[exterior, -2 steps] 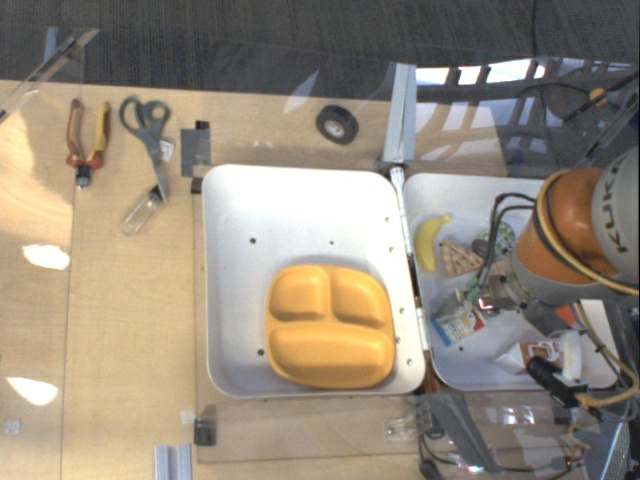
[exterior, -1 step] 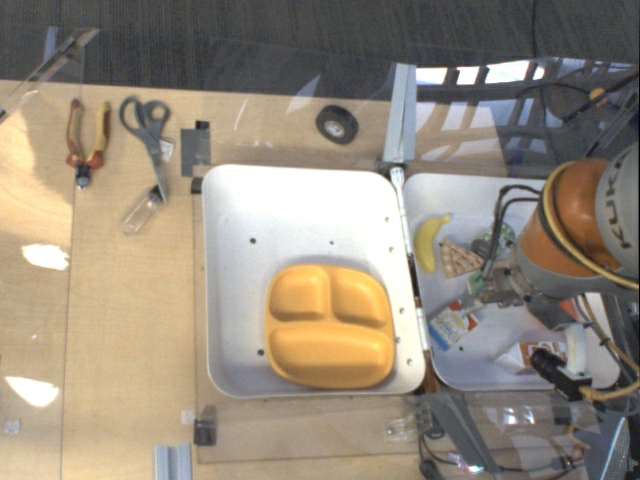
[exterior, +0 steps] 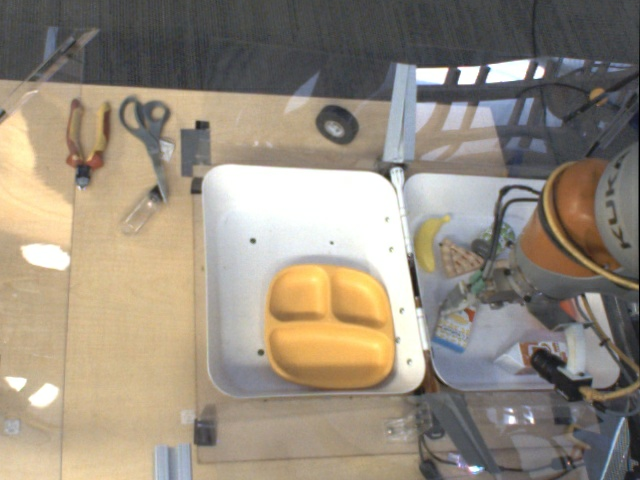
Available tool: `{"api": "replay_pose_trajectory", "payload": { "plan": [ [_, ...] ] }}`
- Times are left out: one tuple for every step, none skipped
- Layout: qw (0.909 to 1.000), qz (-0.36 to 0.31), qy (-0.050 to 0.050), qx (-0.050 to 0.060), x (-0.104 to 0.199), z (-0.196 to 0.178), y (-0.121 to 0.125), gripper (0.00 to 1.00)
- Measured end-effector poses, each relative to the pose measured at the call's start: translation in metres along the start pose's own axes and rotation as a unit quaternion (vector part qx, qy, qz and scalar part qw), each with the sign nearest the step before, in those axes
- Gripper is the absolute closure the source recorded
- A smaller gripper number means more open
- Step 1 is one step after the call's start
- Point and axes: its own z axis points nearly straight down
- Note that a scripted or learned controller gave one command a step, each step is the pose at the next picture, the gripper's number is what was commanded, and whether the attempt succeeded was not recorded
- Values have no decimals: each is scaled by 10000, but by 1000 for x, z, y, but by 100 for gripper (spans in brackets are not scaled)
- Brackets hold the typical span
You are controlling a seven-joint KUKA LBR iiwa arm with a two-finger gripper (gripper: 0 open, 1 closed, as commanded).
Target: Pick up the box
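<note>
Table [exterior: 120, 318]: pale wood, carrying two shallow white bins side by side, with red-handled pliers [exterior: 84, 140], scissors [exterior: 150, 140] and a roll of black tape [exterior: 337, 124] lying along its far edge.
Arm [exterior: 585, 230]: grey with an orange band, reaching in over the right bin and hiding much of that bin's middle.
Left bin [exterior: 240, 218]: holds a yellow three-compartment tray [exterior: 330, 324] near its front.
Right bin [exterior: 475, 366]: holds a banana [exterior: 430, 240], a patterned packet [exterior: 460, 258], a flat white and red packet [exterior: 545, 353] and the box.
Box [exterior: 453, 326]: small carton, blue and white, lying at the right bin's left wall near the front, resting on the bin floor.
Claw [exterior: 482, 286]: low over the right bin, just beside the box's upper right; whether its fingers are parted or closed I cannot tell, and nothing is seen between them.
Progress: judged early. The box is not yet lifted; closing on it and raising it remain.
</note>
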Motion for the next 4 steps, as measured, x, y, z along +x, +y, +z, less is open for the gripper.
{"api": "replay_pose_trajectory", "payload": {
  "plan": [
    [10000,38,5,9,16,14,-4,0],
    [10000,23,0,-50,17,1,1,100],
    [10000,29,-8,-52,16,0,1,0],
    [9995,304,26,97,-12,21,59,0]
  ]
}}
